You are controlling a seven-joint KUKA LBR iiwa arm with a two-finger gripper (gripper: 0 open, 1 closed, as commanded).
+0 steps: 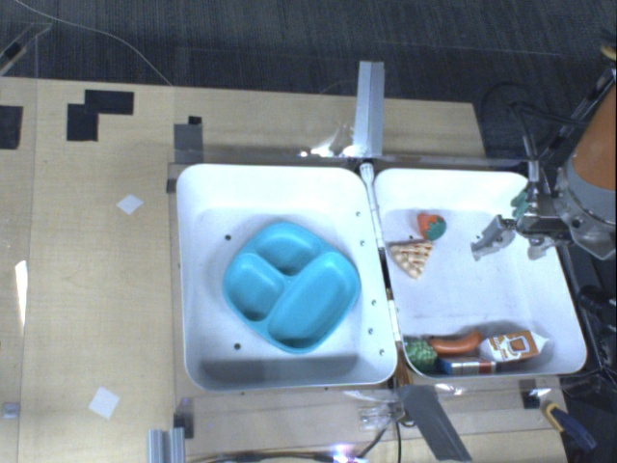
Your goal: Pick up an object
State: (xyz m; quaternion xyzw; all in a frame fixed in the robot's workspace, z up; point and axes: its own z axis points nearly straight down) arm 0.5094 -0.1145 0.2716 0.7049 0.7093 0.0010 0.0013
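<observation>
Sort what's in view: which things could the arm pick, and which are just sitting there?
Pickable, right bin: strawberry, waffle wedge, broccoli, hot dog, carton; gripper is over this bin.
Just there: blue divided plate in left bin.

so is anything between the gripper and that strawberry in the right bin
Nothing visible does. The gripper hangs over bare white floor of the right bin, and the strawberry lies to its left in the camera view with open floor between them. The waffle-patterned wedge sits just below the strawberry, off that line.
</observation>
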